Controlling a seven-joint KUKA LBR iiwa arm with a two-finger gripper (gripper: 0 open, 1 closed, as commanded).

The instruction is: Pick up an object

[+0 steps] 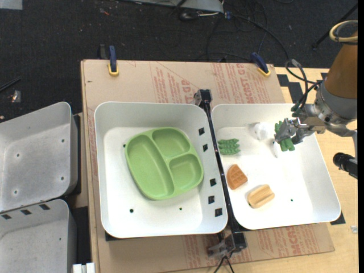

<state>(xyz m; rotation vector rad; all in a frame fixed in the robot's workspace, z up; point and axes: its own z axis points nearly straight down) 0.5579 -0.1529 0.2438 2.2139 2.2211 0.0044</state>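
Bright, even overhead light. The white bins (pixel 159 115) glare slightly and cast soft, short shadows. The dark floor (pixel 45 27) stays dim. Focus is moderately sharp, slightly grainy.

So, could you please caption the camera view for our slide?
Gripper over the right bin; green divided plate in the left bin.

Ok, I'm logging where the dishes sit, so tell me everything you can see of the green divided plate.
The green divided plate is pale green, looks like matte plastic, with rounded corners and a raised rim. Ridges split it into three compartments: one long, two smaller. All three hold nothing. It lies flat, right side up, turned at an angle, on the floor of the left bin, roughly central. Nothing else touches it; the gripper is over the right bin.
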